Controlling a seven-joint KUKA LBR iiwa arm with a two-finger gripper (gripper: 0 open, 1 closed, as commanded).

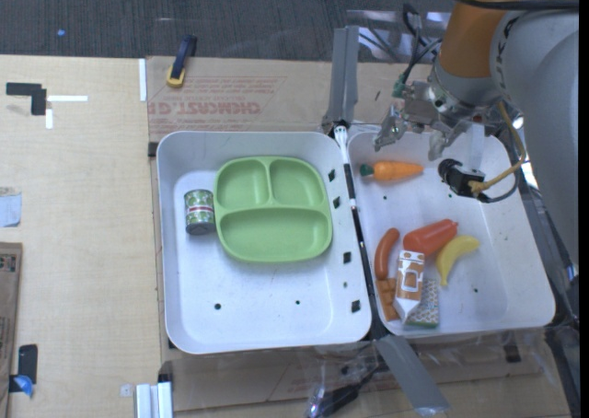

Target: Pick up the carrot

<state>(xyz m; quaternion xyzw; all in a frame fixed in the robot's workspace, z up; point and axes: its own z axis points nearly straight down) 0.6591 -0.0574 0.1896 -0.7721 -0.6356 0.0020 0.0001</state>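
The carrot (pixel 398 170), orange with a green stub at its left end, lies flat near the far left corner of the right bin (pixel 534 250). My gripper (pixel 416 137) hangs just beyond and slightly above it. Its fingers are spread open with nothing between them, one dark fingertip (pixel 387 131) to the carrot's far left and the other to its far right. The carrot is apart from the fingers and rests on the bin floor.
The right bin also holds a red pepper (pixel 431 234), a yellow banana (pixel 456 256), a red sausage (pixel 386 252) and a packet (pixel 411 280). In the left bin (pixel 184 315) are a green divided plate (pixel 273 209) and a small can (pixel 198 212).
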